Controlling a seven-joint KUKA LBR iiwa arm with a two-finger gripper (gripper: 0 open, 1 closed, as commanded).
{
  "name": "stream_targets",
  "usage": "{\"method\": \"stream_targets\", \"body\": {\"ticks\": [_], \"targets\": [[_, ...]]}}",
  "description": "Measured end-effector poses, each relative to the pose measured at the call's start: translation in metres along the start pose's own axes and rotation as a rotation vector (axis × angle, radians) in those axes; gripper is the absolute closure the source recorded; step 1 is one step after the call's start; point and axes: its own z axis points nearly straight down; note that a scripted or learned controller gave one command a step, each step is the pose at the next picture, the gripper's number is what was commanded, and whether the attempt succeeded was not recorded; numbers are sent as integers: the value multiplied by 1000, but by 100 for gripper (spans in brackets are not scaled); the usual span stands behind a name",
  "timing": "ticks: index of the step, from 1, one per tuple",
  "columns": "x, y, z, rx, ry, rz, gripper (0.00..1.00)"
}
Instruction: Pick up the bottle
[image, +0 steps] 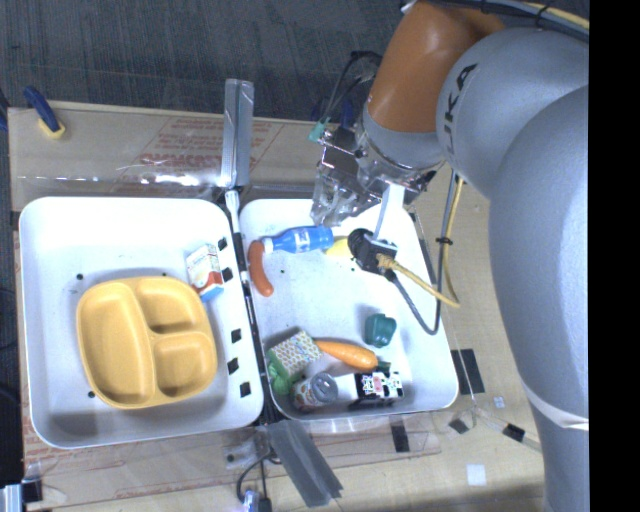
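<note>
Bottle (302, 239) lies flat at the back of the right bin (440, 340), beside a sausage (261, 267). Gripper (333, 205) is poised just above it, nothing held; finger spread cannot be told. Approach step is judged; descent and closing are needed.

With the bottle (302, 239) lying in the right bin (430, 345) as landmark, the sausage (261, 268) touches its left end, the gripper (335, 205) hangs just behind it, the carrot (346, 352) lies well before it, and the divided tray (147, 340) sits left in the left bin (60, 225)
</note>
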Motion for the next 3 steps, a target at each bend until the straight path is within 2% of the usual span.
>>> {"method": "stream_targets", "body": {"ticks": [1,2,3], "targets": [[0,0,0,0,0,0,0],[-2,26,104,6,-2,114,0],[-60,47,175,5,-2,140,0]]}}
